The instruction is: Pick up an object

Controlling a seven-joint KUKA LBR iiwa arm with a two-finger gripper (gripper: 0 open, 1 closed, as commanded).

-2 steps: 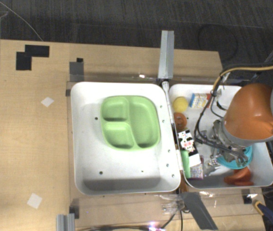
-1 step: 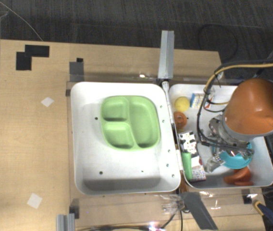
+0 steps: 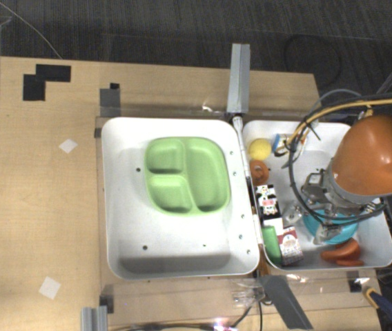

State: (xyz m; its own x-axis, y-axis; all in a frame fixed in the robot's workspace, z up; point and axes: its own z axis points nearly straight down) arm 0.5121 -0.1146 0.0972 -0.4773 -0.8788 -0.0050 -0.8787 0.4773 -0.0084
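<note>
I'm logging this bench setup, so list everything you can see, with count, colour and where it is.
bins: two, white, side by side on the bench
divided tray: one, green, in the left bin
ball: one, yellow, far corner of the right bin
black-and-white box: one, along the right bin's left wall
green item: one, near corner of the right bin
red-and-white packet: one, beside the green item
orange-red item: one, near edge of the right bin
teal item: one, partly hidden under the arm
arm: one, grey and orange, over the right bin

Glossy green plastic tray [image 3: 185, 174] in smooth white bin [image 3: 123, 205]; matt wooden bench [image 3: 37, 205].
</note>
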